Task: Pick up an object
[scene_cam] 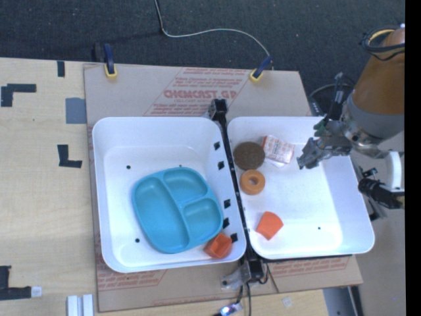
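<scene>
The arm (385,78) is cut off by the picture's edge at 3 o'clock, so only its wrist end shows. The gripper (309,158) is dark and small against the right bin (342,242); its tips blur together. The small packet (277,149) at 12 o'clock in that bin carries print too small to read. An orange block (219,245) at 5 o'clock in the left bin (112,176) lies partly hidden under the blue tray's (176,207) rim.

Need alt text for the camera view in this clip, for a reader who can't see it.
The arm's claw hangs over the right bin, near a small wrapped packet; that bin also has a brown disc, an orange ring and an orange block. The left bin has a blue divided tray and a small orange piece.
</scene>
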Available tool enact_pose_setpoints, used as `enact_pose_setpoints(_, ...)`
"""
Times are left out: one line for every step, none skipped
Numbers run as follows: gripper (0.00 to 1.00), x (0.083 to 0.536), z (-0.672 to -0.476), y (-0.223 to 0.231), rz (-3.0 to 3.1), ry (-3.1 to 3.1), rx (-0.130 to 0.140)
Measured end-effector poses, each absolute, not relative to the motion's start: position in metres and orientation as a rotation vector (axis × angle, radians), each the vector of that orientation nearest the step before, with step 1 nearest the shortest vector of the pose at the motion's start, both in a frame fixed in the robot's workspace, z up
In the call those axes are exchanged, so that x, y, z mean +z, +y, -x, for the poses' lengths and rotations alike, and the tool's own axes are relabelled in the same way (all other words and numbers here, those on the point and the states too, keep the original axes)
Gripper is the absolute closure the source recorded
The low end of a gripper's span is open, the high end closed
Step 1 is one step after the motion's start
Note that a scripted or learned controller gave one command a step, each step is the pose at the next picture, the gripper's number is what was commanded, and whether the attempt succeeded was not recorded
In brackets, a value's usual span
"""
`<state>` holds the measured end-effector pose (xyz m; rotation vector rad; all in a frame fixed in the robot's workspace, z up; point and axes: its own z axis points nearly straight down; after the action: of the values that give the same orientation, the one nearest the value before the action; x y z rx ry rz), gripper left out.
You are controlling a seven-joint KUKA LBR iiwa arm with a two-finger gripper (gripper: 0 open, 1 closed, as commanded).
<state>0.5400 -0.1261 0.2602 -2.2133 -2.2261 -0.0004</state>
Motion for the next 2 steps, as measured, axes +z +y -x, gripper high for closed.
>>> enact_pose_setpoints(1.00, 0.253, -0.544, -0.077, 2.213, -2.226, 0.001)
enact_pose_setpoints(1.00, 0.247, -0.534, -0.014, 2.210, -2.227, 0.001)
